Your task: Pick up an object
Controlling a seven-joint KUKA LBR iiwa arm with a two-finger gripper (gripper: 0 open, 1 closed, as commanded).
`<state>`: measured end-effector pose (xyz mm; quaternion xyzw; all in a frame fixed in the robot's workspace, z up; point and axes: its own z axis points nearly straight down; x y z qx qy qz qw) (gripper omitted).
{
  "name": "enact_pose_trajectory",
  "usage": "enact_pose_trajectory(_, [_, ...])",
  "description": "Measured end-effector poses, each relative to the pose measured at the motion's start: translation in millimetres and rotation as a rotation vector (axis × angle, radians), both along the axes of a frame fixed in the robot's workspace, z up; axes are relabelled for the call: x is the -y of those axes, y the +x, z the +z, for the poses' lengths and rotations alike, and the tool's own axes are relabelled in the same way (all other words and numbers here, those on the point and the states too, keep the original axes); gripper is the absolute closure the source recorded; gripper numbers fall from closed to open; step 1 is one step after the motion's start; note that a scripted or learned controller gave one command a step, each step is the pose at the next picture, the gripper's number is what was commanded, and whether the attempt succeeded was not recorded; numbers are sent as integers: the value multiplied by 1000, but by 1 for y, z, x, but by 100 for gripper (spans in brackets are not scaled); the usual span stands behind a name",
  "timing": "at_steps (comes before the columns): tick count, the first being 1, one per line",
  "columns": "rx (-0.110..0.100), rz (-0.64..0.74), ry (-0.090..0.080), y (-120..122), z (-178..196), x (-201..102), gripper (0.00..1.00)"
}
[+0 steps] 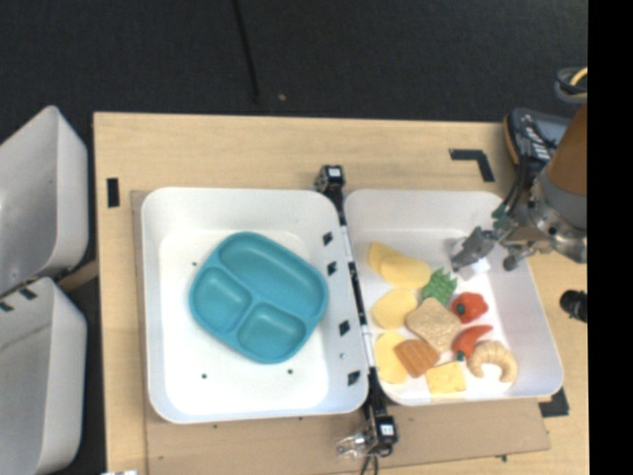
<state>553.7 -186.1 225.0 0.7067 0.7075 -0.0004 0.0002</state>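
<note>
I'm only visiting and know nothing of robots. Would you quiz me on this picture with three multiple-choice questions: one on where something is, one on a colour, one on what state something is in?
1. Where does the divided plate lie?
A. in the left bin
B. in the right bin
C. on the bare bench

2. What colour is that plate?
A. red
B. blue
C. yellow

3. How is the toy food arranged?
A. spread over both bins
B. stacked on the plate
C. clustered in the right bin

Answers: 1 A, it sits inside the left bin. 2 B, its whole surface is blue. 3 C, all the pieces lie together in the right bin, below the gripper.
</note>
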Motion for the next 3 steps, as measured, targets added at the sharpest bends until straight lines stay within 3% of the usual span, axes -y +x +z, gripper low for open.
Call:
enact_pose_trajectory(1, [4,0,-2,-34,-110,10,0])
enact_pose_trajectory(2, [0,5,3,-63,-84,-56,0])
enact_pose_trajectory(3, [4,-5,0,-61,-76,-52,100])
